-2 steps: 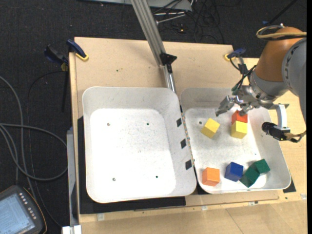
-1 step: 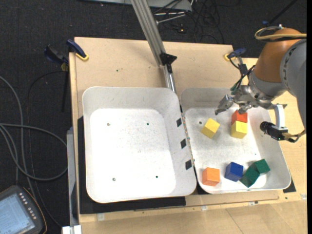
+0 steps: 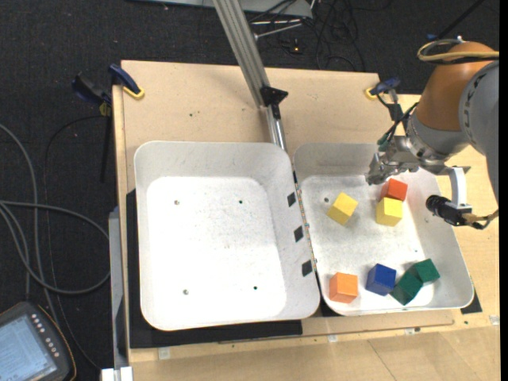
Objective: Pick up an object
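Observation:
The right bin [image 3: 317, 165] holds several small blocks. A red-orange block [image 3: 395, 189] sits at its back right, touching a yellow block [image 3: 389, 211] just in front of it. Another yellow block [image 3: 344, 208] lies near the middle. Along the front are an orange block [image 3: 343, 286], a blue block [image 3: 382, 279] and two green blocks [image 3: 426, 271] [image 3: 407, 288]. My gripper [image 3: 381, 170] hangs low over the back of this bin, just left of and behind the red-orange block.
The left bin [image 3: 159, 165] lies beside the right one, their rims meeting near the bench's middle. A slanted metal pole [image 3: 242, 42] crosses the back of the bench. Clamps [image 3: 127, 82] [image 3: 381, 90] grip the bench's back corners.

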Robot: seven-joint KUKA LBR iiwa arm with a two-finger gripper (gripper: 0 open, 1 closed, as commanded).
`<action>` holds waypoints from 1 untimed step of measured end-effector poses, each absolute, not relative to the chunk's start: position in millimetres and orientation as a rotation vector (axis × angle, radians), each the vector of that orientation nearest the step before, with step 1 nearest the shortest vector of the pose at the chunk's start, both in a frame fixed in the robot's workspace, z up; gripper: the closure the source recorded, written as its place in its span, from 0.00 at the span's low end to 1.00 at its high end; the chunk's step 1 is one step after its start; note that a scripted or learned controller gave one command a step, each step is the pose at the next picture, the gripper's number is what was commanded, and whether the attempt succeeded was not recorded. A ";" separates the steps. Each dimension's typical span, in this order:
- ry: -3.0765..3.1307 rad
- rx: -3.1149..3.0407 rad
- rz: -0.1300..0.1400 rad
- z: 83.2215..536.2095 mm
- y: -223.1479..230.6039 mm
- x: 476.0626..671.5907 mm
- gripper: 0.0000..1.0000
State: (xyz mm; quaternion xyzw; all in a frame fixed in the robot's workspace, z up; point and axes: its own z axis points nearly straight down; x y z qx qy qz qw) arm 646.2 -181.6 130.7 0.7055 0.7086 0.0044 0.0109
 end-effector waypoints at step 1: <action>2.217 2.214 0.006 188.9 -191.1 649.2 1.00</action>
